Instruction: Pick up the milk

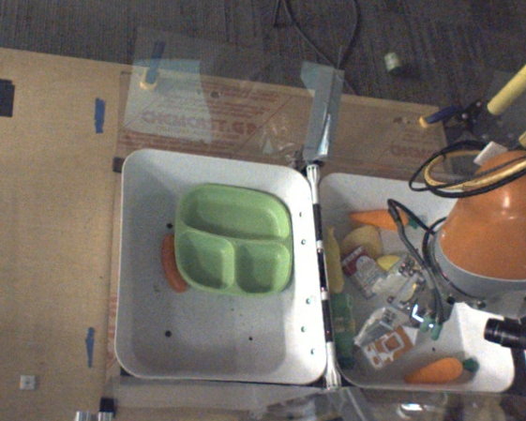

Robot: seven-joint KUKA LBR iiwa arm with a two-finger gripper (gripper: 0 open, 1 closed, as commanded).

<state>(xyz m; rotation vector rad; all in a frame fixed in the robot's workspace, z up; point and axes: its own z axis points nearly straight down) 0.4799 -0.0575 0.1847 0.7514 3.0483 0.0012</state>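
Look in the right bin [499, 378]. Your arm [497, 227] hangs over it, and the gripper [422, 303] sits low among the toys. You cannot tell if it is wide or narrow. The milk [386, 340] lies tilted just under it, near a carrot [440, 369]. A green tray [236, 240] rests in the left bin [201, 339].

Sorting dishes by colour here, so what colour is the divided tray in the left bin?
Light green; the divided tray shows best in the camera view.
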